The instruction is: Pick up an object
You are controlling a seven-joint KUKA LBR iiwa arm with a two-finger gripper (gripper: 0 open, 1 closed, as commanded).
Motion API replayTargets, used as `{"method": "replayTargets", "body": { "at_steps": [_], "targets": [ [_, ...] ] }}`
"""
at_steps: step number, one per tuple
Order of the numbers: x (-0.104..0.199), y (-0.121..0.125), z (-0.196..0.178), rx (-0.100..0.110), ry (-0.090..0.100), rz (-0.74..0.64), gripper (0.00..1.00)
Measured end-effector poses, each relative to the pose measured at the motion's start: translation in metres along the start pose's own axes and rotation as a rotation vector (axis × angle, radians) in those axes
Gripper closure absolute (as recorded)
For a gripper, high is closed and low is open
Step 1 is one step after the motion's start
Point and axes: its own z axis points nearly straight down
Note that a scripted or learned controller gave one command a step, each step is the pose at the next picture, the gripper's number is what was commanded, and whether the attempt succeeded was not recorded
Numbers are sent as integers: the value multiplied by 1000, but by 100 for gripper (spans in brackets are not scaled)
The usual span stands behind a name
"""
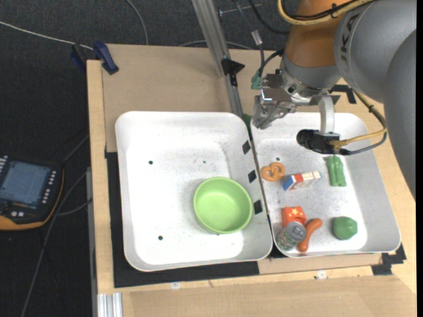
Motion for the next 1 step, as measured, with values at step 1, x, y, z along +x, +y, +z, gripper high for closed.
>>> {"method": "replayTargets", "body": {
  "at_steps": [1],
  "targets": [
    [61,11,5,-1,0,-1,100]
  ]
}}
